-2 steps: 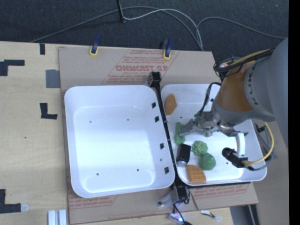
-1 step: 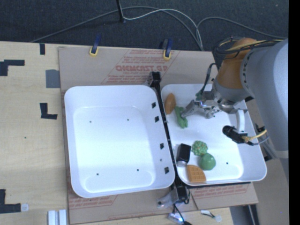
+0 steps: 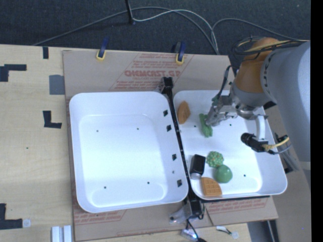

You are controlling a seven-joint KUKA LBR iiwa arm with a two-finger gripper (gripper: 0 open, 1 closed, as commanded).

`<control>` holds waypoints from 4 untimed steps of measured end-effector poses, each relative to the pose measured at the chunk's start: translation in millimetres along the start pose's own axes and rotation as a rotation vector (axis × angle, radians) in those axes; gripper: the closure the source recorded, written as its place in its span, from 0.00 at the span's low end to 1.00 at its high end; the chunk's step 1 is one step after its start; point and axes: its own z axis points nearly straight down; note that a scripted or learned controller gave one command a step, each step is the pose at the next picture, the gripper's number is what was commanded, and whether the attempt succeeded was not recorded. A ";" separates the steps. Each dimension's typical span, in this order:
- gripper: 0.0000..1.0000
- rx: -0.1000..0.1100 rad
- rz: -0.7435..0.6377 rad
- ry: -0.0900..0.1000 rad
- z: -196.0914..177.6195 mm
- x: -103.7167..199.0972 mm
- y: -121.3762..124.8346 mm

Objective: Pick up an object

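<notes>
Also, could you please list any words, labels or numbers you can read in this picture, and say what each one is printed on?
"CHEMCAST G.P": red print on the cardboard sheet under the bins, readable only roughly.
Smaller red lines above and below it on the same cardboard: too blurred to read.
Red print on the cardboard's front edge: too small to read.
No text can be made out on the bins, the objects or the arm.
</notes>
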 end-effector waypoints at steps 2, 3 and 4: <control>1.00 0.001 -0.001 0.000 -9.5 0.3 -0.1; 0.00 0.002 -0.001 0.000 -9.1 0.3 -0.3; 0.00 0.006 0.001 0.000 13.8 13.6 4.3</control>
